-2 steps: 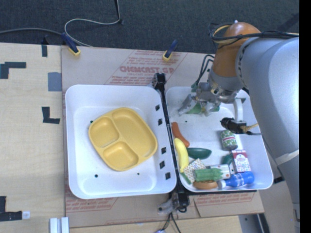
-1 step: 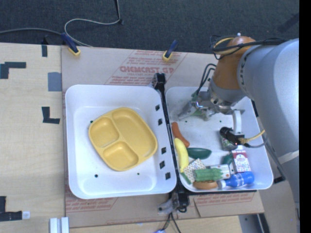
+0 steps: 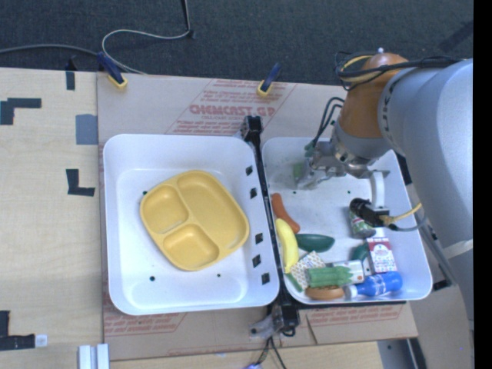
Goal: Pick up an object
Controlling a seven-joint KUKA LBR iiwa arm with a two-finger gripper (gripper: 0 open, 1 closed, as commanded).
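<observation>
My gripper (image 3: 310,172) hangs low over the upper left part of the right bin (image 3: 338,194), above bare white floor. Nothing shows in it. The bin's objects lie below it toward the near edge. These include an orange carrot (image 3: 281,207), a yellow banana (image 3: 287,241), a dark green piece (image 3: 315,242), a small green can (image 3: 360,224), a red and white carton (image 3: 380,254), a blue bottle (image 3: 380,285) and a bun (image 3: 324,290). The carrot is the closest, a short way below and left of the gripper.
The left bin (image 3: 127,206) holds a yellow divided plate (image 3: 195,218). A black divider (image 3: 258,198) runs between the bins. The grey arm (image 3: 430,129) covers the right bin's far right side. Cardboard and cables lie behind the bins.
</observation>
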